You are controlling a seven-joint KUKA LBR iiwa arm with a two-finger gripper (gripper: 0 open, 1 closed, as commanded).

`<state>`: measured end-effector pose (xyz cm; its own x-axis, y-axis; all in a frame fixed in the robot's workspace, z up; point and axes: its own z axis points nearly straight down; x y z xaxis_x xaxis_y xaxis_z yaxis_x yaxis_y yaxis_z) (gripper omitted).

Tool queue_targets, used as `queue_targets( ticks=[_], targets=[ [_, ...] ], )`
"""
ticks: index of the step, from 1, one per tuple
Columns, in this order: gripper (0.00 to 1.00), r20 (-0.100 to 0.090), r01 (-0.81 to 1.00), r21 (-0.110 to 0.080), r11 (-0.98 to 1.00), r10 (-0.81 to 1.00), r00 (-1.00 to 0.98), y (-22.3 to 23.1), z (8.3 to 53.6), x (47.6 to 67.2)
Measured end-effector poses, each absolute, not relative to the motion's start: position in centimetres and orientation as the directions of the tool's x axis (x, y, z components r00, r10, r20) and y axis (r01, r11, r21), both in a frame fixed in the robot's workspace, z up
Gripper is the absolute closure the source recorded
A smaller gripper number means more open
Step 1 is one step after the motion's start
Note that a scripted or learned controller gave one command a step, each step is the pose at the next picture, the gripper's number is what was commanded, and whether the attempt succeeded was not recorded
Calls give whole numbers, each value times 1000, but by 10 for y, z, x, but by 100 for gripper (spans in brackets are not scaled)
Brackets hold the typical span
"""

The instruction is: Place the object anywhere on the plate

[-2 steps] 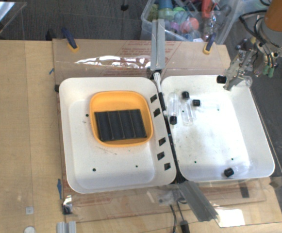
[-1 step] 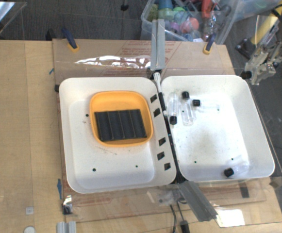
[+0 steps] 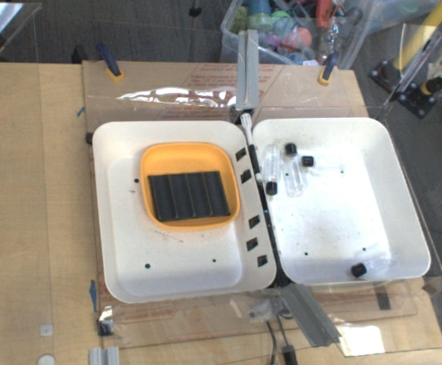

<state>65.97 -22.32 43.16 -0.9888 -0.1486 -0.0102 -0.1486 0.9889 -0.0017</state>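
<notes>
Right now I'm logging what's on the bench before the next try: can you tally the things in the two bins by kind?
White bins: 2
Orange plate: 1
Dark ribbed block on the plate: 1
Clear tubes with black caps, right bin: 3 as far as I can tell
Clear tube with black cap near the right bin's front edge: 1
Total: 8

Robot look: n/a.

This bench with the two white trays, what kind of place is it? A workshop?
Most likely a robotics lab test bench. Two white bins sit fixed side by side on a wooden bench, an orange plate holds a dark ridged block, and a clear tub of colourful toys waits behind.
</notes>
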Motion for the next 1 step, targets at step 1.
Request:
queue_targets(
  ticks=[1],
  targets=[
    [100,-12,-271,-4,963,-271,-963,-223,437,668]
  ],
)
